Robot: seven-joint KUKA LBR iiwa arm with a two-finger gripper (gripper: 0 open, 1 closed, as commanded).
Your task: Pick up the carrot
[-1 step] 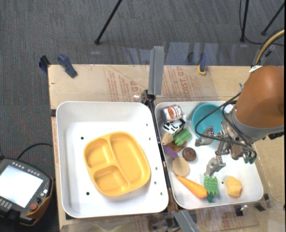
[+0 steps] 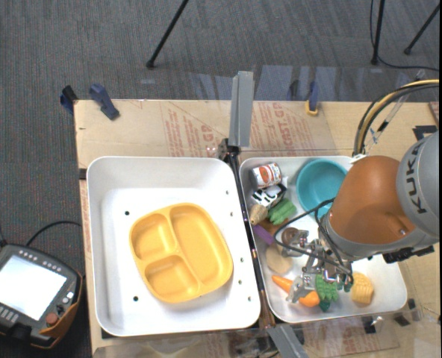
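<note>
The carrot [image 2: 294, 290] lies directly under the gripper [image 2: 308, 278], in the right bin [image 2: 397, 288]; whether it is pinched I cannot tell. It looks like a light, stiff, smooth plastic toy, best taken across its thick middle. "KUKA" reads on the arm [image 2: 430, 189]

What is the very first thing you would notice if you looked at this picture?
The big yellow plate with three sections jumps out first, lying alone in the left white bin. Next is the robot arm's orange band, looming over the crowded right bin, where the gripper hangs low just above the carrot, next to a yellow corn cob. A teal bowl sits at that bin's far end.
</note>
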